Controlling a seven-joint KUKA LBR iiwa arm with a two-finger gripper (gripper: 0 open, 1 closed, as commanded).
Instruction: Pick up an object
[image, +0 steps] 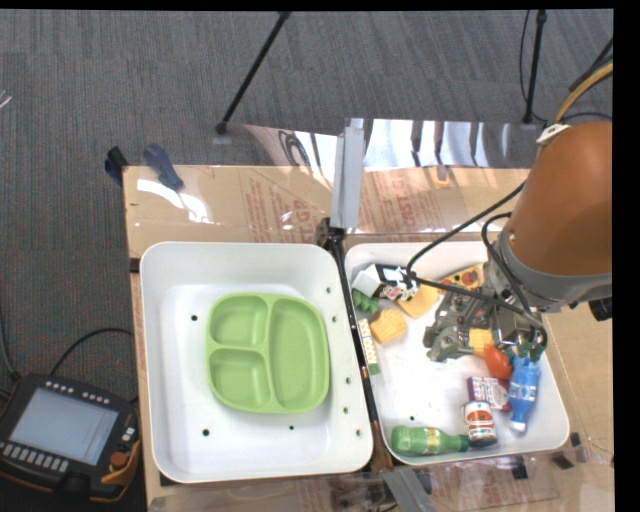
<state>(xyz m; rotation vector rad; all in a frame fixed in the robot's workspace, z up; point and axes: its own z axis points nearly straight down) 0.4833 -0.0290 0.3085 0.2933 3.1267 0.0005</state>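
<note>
Gripper (455, 335) is low in the right bin (440, 415) among the clutter; can't tell its state. Nothing visibly lifted, so the pick looks not yet done. Green tray (268, 352) sits in the left bin (170, 290).

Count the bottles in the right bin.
2: a green bottle lying along the right bin's front edge, and a blue bottle near its right side. The arm may hide more.

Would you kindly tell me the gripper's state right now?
Gripper: low in the right white bin among the toy items; open or shut cannot be told.
</note>
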